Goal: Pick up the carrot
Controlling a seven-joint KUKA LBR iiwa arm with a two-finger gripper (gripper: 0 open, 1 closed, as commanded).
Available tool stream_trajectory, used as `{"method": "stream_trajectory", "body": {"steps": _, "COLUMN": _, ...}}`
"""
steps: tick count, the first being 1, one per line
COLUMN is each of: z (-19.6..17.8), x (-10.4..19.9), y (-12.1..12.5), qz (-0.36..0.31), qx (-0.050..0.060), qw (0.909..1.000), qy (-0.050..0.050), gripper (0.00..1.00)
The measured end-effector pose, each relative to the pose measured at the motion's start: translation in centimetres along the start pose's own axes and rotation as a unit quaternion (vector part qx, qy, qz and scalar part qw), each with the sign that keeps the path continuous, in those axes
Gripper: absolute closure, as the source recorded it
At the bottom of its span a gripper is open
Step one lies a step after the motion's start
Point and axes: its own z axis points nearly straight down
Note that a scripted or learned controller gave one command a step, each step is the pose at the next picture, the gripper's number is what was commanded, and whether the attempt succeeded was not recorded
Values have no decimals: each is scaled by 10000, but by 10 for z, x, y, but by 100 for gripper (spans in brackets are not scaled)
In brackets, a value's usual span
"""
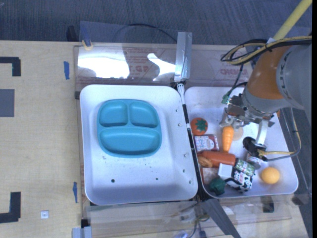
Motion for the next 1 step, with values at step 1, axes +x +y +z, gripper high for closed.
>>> {"method": "stream_trajectory", "body": {"steps": 1, "z": -79, "x": 36, "y": -45, "qz": -672, "qx": 70, "qw": 9977, "qy": 13, "gripper": 100}}
